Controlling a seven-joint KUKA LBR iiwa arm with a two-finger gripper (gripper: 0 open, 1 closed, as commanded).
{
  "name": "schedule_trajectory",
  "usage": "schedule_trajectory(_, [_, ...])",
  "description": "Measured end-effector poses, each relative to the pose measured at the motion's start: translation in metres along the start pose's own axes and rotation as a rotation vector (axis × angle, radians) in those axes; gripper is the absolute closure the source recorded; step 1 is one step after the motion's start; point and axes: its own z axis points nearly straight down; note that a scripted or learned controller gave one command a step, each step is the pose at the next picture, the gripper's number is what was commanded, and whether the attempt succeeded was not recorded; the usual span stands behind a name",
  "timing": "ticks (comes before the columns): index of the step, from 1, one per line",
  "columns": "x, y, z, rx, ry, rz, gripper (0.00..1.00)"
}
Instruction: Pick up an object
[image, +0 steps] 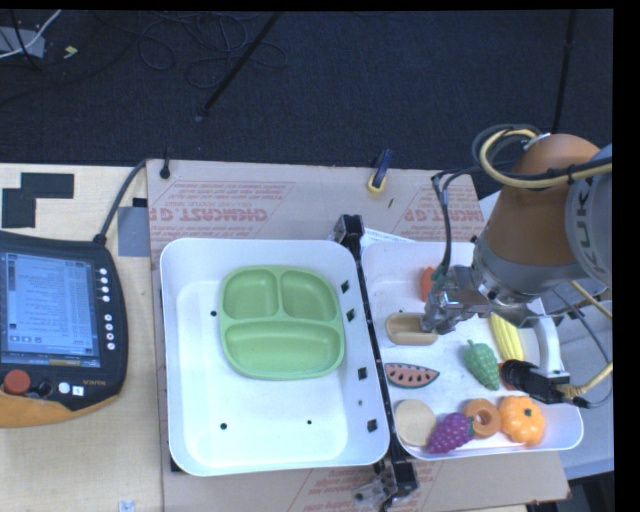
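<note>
A teach pendant (55, 322) with a lit screen lies at the frame's left edge, a blue-and-yellow clamp (379, 172) on the cardboard (250, 205) top centre.

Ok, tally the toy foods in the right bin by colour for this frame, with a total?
Tan: 2, flat piece under the gripper, round bun
Red: 1, watermelon slice
Purple: 1, grapes
Orange: 2, doughnut, pumpkin
Green: 1, leafy piece
Yellow: 1, corn
Total: 8
A reddish thing behind the gripper is too hidden to count.
</note>
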Motion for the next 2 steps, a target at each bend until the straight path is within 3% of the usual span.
schedule_trajectory(1, [0.047, -0.014, -0.002, -0.002, 0.000, -0.001, 1.00])
schedule_trajectory(2, [0.086, -0.051, 0.002, 0.000, -0.001, -0.001, 1.00])
